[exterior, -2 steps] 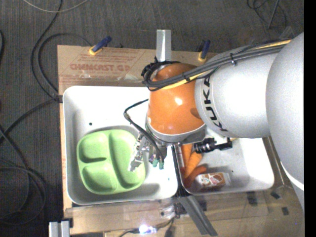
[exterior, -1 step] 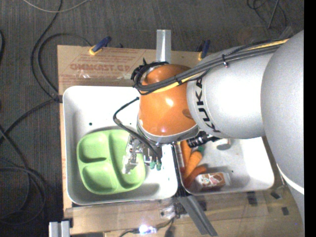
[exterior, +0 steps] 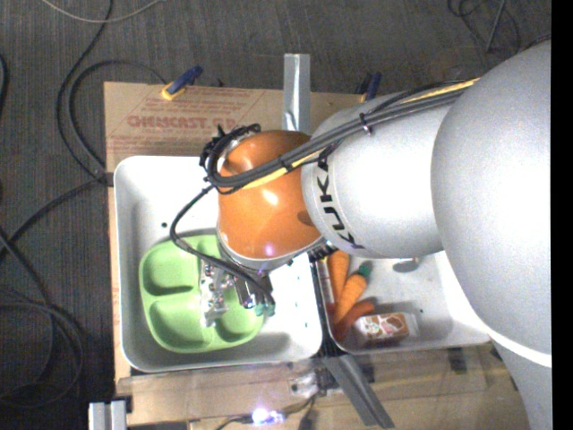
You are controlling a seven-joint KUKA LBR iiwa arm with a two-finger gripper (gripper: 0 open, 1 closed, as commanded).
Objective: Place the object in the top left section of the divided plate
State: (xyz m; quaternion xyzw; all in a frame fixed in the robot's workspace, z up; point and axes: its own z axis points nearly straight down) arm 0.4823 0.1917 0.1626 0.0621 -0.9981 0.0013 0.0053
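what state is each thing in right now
green plate: flat in the left bin, its near-left sections bare
gripper: low over the plate's right side
left bin: holds the plate
carrots: lying in the right bin, near its left wall
small packet: lying flat in the right bin

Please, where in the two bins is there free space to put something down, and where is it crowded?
Left bin: bare floor between its top-left walls and the green plate, and a patch right of the gripper. The plate's two left sections look bare. Right bin: crowded, with carrots and a packet under the arm.
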